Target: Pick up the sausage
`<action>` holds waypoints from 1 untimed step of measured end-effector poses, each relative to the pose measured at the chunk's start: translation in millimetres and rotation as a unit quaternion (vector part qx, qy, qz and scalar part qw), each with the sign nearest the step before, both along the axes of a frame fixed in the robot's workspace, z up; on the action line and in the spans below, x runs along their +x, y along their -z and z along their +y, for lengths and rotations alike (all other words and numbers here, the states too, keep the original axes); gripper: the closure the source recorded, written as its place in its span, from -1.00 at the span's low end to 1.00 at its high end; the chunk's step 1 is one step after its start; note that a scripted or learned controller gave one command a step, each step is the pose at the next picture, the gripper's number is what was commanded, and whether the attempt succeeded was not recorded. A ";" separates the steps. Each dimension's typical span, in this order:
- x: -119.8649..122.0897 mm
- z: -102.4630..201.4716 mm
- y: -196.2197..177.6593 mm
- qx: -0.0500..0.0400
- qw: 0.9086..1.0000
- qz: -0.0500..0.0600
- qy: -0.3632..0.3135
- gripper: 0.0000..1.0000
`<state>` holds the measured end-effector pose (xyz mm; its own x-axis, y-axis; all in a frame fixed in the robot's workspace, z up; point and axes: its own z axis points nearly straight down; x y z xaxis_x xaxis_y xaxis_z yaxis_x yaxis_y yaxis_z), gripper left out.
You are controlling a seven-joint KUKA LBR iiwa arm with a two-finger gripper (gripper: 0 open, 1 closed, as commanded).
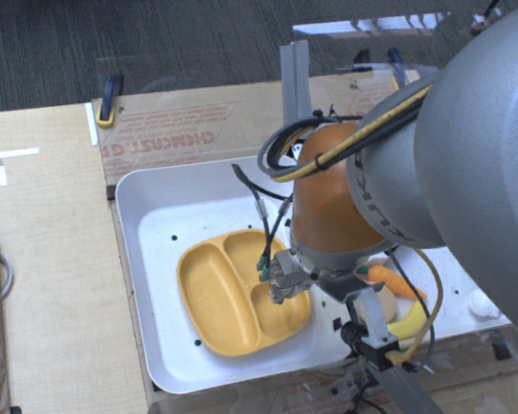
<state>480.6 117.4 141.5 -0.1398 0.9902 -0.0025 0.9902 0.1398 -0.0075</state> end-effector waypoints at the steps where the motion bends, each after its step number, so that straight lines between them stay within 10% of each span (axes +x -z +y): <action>1: 22.3 92.6 -57.2 0.000 1.000 -0.002 0.021 1.00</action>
